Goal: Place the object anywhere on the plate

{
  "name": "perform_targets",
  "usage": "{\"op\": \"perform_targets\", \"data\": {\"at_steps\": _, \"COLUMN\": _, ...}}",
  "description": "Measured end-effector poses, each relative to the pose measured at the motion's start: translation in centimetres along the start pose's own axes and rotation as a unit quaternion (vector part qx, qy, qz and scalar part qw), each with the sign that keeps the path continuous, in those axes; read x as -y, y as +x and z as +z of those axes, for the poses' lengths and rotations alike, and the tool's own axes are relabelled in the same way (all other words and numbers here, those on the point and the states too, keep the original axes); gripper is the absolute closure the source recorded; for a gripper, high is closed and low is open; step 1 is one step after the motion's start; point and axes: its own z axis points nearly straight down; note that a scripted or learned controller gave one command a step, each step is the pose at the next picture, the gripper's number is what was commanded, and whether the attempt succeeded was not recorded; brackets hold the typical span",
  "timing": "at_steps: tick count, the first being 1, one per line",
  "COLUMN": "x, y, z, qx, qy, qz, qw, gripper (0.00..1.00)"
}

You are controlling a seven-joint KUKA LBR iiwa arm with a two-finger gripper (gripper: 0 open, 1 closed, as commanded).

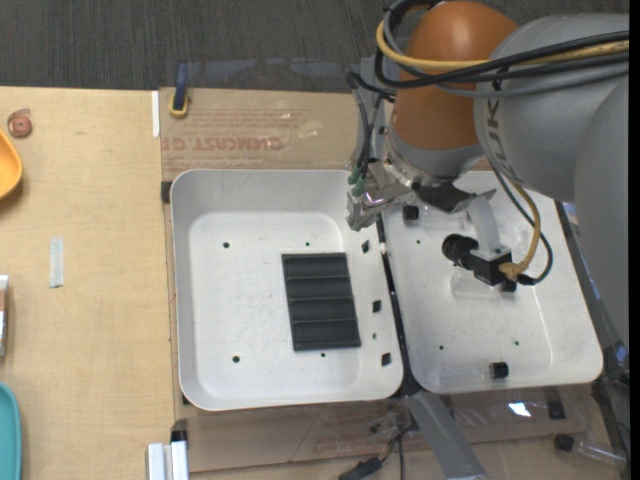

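White plastic bins, two counted: left bin and right bin, side by side along the bench's near edge; one black ribbed slab lies flat at the left bin's centre, apparently the plate, set clear of the walls for access from above; the object itself cannot be identified with confidence. One gripper hangs over the far end of the divide between the bins, likely in transit; open or closed cannot be told, and nothing is seen held. One arm overhangs the right bin's far corner.
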Motion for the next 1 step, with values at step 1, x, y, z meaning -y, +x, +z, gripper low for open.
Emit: {"op": "perform_targets", "data": {"at_steps": 1, "x": 3.79, "y": 11.26, "z": 1.55, "qx": 0.000, "qy": 0.001, "qz": -0.106, "qw": 0.9944, "gripper": 1.00}}
